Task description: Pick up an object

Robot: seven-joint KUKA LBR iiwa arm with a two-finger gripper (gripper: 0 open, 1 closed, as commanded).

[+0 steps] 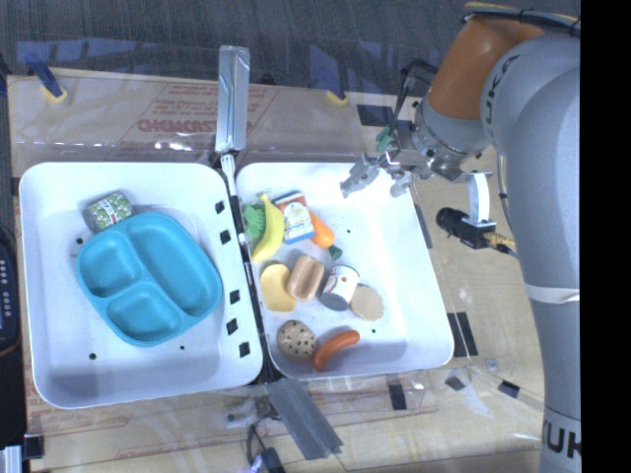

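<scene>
Nearest the bottom edge, in the right bin (424, 294), a red sausage (336, 348) lies touching a speckled cookie (295, 339). Just above them sit a tan round piece (367, 304), a small white cup-like item (342, 285), a bread-coloured roll (306, 277) and a yellow wedge (277, 288). Further up are a banana (270, 233), a green leafy piece (253, 221), a small carton (295, 217) and a carrot (322, 231), all crowded against the bin's left wall. In the left bin (49, 294) rests a blue divided tray (148, 276), with a small green packet (107, 209) at its upper left corner. Farthest back, the gripper (378, 177) hangs over the right bin's upper rim, its fingers spread apart and pinching nothing, well apart from the toy foods.
</scene>
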